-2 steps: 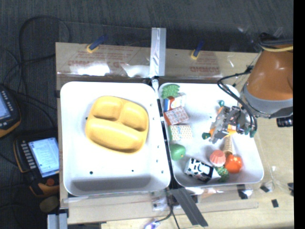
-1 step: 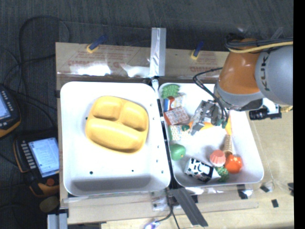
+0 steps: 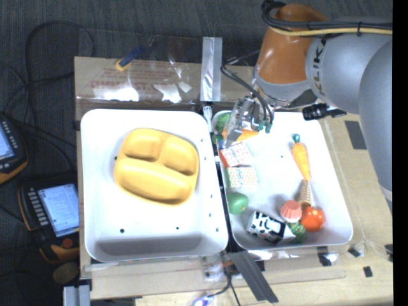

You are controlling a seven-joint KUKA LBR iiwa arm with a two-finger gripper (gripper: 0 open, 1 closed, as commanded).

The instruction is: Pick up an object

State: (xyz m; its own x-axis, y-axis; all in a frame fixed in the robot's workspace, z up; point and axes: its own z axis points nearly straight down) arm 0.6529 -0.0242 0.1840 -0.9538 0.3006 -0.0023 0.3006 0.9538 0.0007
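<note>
Objects for picking lie in the right bin [image 3: 331, 164], crowded along its left wall and near edge. Against the left wall, from far to near: a patterned carton [image 3: 236, 154], a second speckled box [image 3: 243, 178] touching it, and a green ball [image 3: 238, 203]. Along the near edge sit a black-and-white block [image 3: 265, 225], a pink cupcake toy [image 3: 291, 210] and an orange-red tomato toy [image 3: 313, 218], all close together. A toy carrot [image 3: 301, 160] lies lengthwise towards the right side, with a cone [image 3: 305, 192] just below it. The middle of this bin's floor and its far right corner are bare white. The left bin [image 3: 95, 222] holds one item, a yellow sectioned tray [image 3: 157, 165] turned face down, with bare floor around it, widest at the near side. The gripper [image 3: 250, 121] hangs low over the right bin's far left corner, just above the patterned carton; whether its fingers are spread or closed cannot be told.
</note>
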